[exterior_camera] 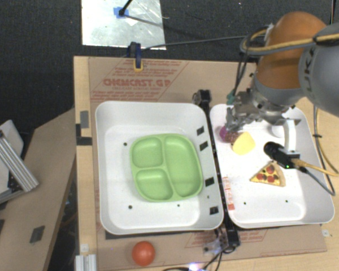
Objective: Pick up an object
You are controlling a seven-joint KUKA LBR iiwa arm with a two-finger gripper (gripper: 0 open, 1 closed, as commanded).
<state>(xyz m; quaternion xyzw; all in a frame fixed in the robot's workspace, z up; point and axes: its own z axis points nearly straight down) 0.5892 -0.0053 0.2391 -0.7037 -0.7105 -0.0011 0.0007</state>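
The bench holds two white bins side by side. The big grey and orange arm reaches down and puts its fingers over the far left corner of the right bin. I cannot tell if the fingers are apart or together. The left bin is just to the left of the fingers in the camera view, and a green plate with three parts lies in it. A toy pizza slice lies in the right bin, nearer the camera than the fingers and off to their right. A red ball sits on the bench far from the fingers, in front of the left bin. A yellow block lies just beside the fingers. A small purple thing sits right at their tips, but I cannot tell if they touch it.
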